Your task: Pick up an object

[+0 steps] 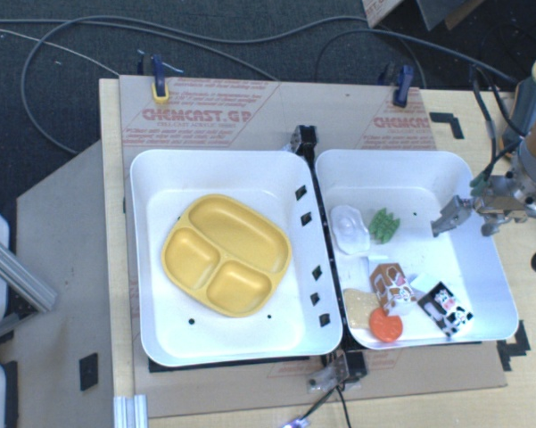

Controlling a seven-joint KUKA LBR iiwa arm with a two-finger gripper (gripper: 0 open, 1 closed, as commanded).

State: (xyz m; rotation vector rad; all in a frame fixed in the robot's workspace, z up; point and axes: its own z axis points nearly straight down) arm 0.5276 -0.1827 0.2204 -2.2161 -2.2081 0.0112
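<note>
Two grey fingers of the gripper (471, 214) stand spread apart with nothing between them, poised over the right edge of the right white bin (428, 168). Left of them, well apart, lies a small green leafy toy (384, 226), and just beside that a pale white plastic piece (349, 228). Nearer the bin's front sit a brown-and-white carton-shaped toy (390, 285), an orange-red round toy (386, 327) and a black-and-white patterned toy (448, 308). In the left white bin (152, 239) rests a yellow three-compartment plastic tray (226, 254).
</note>
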